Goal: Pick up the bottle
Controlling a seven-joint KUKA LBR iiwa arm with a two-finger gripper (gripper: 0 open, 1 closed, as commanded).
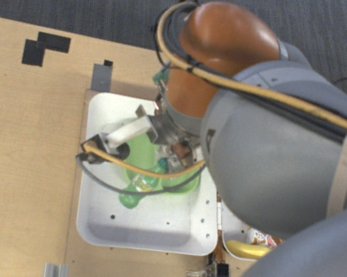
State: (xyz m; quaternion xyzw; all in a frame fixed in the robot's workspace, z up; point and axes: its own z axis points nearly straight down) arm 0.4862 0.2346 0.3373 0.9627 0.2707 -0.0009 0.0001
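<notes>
Green bottle [145, 176], white bin [139, 230], grey arm [276, 151] with orange band [225, 41].

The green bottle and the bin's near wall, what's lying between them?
Nothing: in the camera view, bare white floor runs from the green bottle to the near wall of the left bin.

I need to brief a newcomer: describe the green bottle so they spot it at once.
Find the left white bin. Under the arm's wrist lies the green bottle, translucent, its cap end toward the bin's front. It is the one see-through green thing there, crossed by a yellow cable.
</notes>
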